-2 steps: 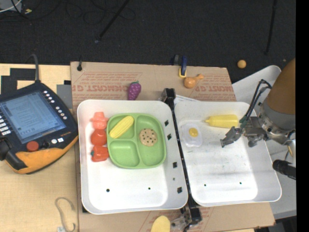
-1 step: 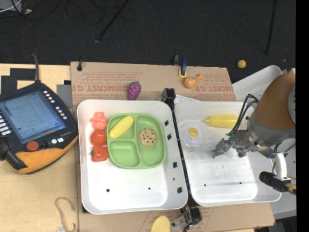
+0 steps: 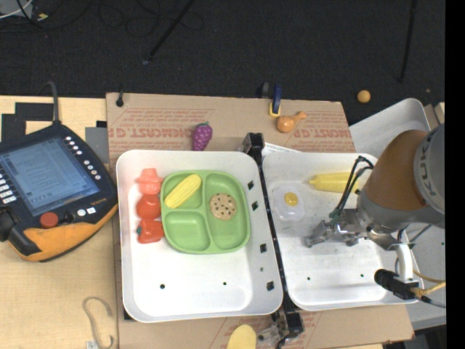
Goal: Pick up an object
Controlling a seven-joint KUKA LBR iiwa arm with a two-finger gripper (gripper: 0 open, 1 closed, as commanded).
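My gripper is low inside the right bin, near its middle, pointing left. A white fried-egg toy with a yellow yolk lies just up and left of it, apart from it. A yellow banana-like piece rests at the bin's back, partly behind the arm's cables. In the left bin a green divided plate carries a yellow corn cob and a cookie. Red and orange toys lie along the plate's left side. I see nothing held by the gripper.
The arm's grey and orange body covers the right bin's right side. On the cardboard behind the bins lie purple grapes and an orange gourd. A yellow lemon sits at the front. A teach pendant lies at the left.
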